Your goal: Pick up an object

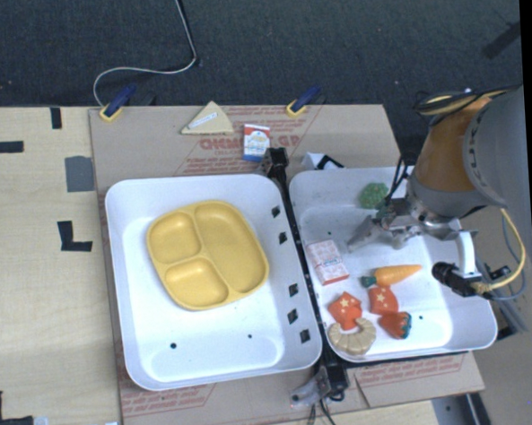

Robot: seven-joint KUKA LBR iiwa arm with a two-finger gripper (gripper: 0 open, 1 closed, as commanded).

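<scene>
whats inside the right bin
In the right bin: a pink card, carrot, green piece, red pieces, a round cookie-like item. The arm covers its far right.

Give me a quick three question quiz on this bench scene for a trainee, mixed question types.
1. True or false: the yellow three-compartment plastic plate lies in the bin on the camera view's left.
2. Which toy lies nearest the two-finger gripper? A) orange toy carrot B) round beige cookie C) small red-and-white carton
3. Fill in: the green leafy toy lies in the ____ bin.

Key: 1 true; 2 A; 3 right.
</scene>
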